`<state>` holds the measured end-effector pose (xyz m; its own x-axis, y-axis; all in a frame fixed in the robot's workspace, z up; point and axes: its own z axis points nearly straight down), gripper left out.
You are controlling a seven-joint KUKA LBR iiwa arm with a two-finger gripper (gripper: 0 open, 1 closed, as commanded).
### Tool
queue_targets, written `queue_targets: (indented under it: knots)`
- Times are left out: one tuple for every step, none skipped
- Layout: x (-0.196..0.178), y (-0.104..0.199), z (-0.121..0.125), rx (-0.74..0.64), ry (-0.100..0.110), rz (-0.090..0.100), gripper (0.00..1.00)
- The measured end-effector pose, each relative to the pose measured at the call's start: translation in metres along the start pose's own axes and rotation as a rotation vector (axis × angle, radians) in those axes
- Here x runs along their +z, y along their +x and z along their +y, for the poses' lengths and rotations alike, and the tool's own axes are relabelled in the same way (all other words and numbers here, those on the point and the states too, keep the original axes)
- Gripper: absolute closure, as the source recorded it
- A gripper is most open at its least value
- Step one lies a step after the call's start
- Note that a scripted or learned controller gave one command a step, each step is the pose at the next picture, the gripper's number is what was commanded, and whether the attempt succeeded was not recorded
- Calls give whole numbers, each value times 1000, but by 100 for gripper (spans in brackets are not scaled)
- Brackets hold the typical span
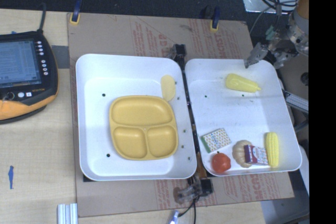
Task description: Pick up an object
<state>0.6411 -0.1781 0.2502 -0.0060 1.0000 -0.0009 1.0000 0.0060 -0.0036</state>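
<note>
Cardboard covers the bench under two glossy white bins [84, 113]. Left one: one yellow three-part plate [143, 127]. Right one: two corn cobs [242, 83], one tomato [221, 162], one small packet [216, 139]. Above its far rim, the gripper [265, 56] shows spread fingers, nothing between them.

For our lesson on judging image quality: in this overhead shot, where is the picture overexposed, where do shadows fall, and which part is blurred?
In the camera view, both white bins wash out brightly, most along the left bin floor; the yellow divided tray casts a faint shadow rightward; the corn cob in the right bin has a soft shadow beneath; the gripper looks slightly blurred; the background beyond the bench is dark.
</note>
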Motion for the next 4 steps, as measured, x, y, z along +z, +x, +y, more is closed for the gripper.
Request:
queue_targets:
  knots:
    - [127,2,16,-2,0,-1,0]
    - [115,2,16,-5,2,0,100]
    - [146,-34,-45,1,2,-1,100]
    - [56,9,-58,1,-2,1,100]
